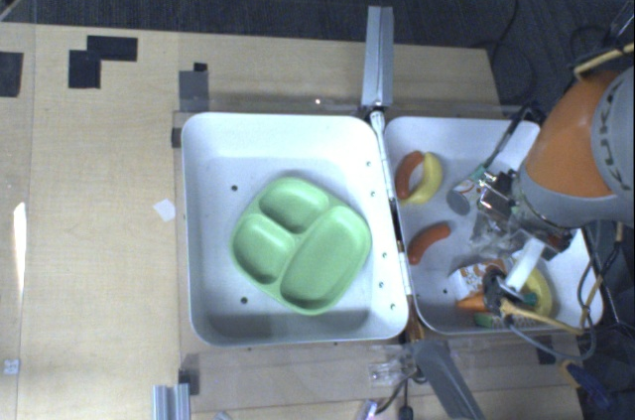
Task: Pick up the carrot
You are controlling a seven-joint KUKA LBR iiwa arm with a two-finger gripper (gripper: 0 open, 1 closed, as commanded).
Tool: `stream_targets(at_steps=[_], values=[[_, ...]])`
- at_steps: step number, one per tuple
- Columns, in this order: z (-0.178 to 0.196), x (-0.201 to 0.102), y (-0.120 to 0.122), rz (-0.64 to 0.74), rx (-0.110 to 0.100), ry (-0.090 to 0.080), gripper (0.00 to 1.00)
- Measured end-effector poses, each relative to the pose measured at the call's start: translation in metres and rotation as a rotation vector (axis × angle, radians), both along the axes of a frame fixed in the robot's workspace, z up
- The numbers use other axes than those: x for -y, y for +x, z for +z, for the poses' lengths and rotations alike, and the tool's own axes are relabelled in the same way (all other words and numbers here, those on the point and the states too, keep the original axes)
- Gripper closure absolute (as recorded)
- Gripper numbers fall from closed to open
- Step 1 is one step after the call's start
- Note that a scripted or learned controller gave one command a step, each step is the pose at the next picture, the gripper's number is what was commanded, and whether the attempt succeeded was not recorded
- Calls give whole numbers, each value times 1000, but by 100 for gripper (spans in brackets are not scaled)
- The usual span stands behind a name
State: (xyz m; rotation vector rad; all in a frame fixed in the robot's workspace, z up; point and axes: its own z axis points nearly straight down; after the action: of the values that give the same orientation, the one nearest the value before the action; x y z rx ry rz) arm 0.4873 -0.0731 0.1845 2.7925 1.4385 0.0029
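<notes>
The gripper (494, 227) is hovering over the right bin (437, 135); I cannot tell whether it is open or closed. The carrot (472, 303) is lying just beyond it, by the bin's front wall, its long axis running across the view.

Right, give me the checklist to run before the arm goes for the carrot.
1. Carrot located: ok, it lies near the front wall of the right bin.
2. Carrot fully in sight: not ok, the arm covers part of it.
3. Gripper over the right bin: ok.
4. Gripper lined up on the carrot: cannot tell.
5. Room around the carrot: not ok, a yellow toy lies close beside it.
6. Red sausage out of the way: ok, it lies apart from the carrot.
</notes>
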Motion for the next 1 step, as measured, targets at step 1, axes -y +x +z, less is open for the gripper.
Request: stream_targets(at_steps=[1], values=[[18, 15, 7, -289, -2, 0, 100]])
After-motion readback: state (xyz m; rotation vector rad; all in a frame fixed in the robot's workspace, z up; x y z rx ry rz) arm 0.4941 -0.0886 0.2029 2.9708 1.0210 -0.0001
